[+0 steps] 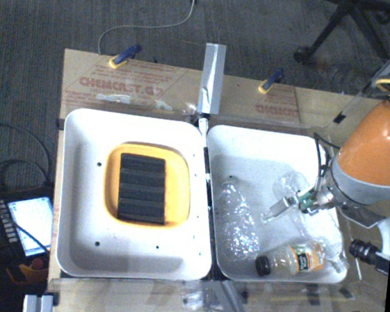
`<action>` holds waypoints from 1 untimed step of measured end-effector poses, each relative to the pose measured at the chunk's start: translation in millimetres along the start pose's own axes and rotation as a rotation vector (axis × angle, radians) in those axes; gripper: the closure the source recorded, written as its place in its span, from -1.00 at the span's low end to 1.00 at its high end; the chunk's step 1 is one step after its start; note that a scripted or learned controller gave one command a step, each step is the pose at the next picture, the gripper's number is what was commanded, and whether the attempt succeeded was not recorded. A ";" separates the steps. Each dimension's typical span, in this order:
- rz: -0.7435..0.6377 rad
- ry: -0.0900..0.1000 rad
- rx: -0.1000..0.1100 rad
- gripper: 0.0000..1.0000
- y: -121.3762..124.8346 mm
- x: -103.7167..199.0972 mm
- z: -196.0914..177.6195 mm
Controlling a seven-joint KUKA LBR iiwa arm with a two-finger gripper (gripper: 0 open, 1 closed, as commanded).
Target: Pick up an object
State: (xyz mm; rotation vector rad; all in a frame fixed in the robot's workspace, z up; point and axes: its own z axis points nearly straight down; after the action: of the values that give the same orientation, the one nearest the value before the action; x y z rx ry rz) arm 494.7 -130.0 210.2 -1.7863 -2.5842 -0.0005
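Observation:
The right bin (263, 142) holds several clear plastic bottles. A crumpled one (238, 218) lies at its left side. One with a black cap and a yellowish label (294, 259) lies near the front edge. Another clear bottle (294, 185) lies toward the right, partly under the wrist. My gripper (292, 203) hangs low over the right half of this bin, just below that bottle and above the capped one. The grey arm with its orange band (372, 147) covers the bin's right rim. Nothing is seen lifted.
The left bin (78, 194) holds a yellow tray with a black ribbed insert (142, 188). A metal post (212, 77) stands behind the seam between the bins. Two blue-and-yellow clamps (124, 56) grip the cardboard at the back. A tablet (28, 220) lies on the floor at left.

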 end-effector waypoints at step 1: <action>-0.001 0.001 0.000 1.00 1.3 0.5 -8.6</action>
State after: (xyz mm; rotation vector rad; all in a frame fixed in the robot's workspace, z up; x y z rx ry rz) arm 495.7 -129.1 218.8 -1.7845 -2.5853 -0.0016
